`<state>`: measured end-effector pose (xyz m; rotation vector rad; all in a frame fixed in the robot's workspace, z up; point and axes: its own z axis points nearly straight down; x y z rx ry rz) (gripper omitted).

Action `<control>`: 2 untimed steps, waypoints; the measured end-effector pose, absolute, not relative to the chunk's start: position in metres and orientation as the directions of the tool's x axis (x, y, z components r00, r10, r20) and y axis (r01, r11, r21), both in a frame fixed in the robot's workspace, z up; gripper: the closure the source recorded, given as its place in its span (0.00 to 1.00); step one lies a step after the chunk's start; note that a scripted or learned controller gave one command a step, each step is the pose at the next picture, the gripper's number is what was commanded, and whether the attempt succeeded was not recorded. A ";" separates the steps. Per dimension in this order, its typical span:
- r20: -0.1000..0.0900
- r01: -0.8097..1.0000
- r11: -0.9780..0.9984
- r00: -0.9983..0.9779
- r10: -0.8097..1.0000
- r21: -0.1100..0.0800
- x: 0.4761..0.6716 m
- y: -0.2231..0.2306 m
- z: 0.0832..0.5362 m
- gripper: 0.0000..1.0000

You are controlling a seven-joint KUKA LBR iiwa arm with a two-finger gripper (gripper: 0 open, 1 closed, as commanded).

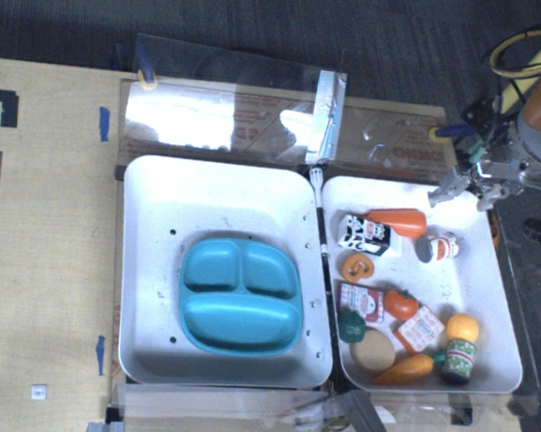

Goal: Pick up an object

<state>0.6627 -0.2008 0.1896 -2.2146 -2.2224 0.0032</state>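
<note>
While the left bin (145,246) holds just a blue divided tray (241,295) near its middle, the right bin (503,297), touching the left bin along a shared edge, carries a crowd of small toy foods. Taking the blue tray as the landmark, a black-and-white carton (363,233) lies to its upper right, just across the seam between the bins, with a pretzel (357,266) below it and a red packet (361,301) lower still, level with the tray's middle. A dark green piece (351,328) and a tan round (373,350) sit right of the tray's lower edge. Farther right, an orange sausage-like piece (396,219) lies above the carton, a small can (436,248) rests beside it, and a tomato (400,304), a pale square packet (420,328), a carrot (405,368), a yellow-orange fruit (462,328) and a dark bottle (457,360) fill the lower corner. Farthest from the tray, the gripper (472,188) hovers over the right bin's upper right rim; whether it is apart or together cannot be judged, and nothing shows clamped in it.
</note>
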 end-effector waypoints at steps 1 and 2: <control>0.004 0.995 -0.102 0.102 0.995 0.019 0.653 -0.214 0.123 0.00; -0.001 0.995 -0.097 0.097 0.995 0.021 0.655 -0.215 0.132 1.00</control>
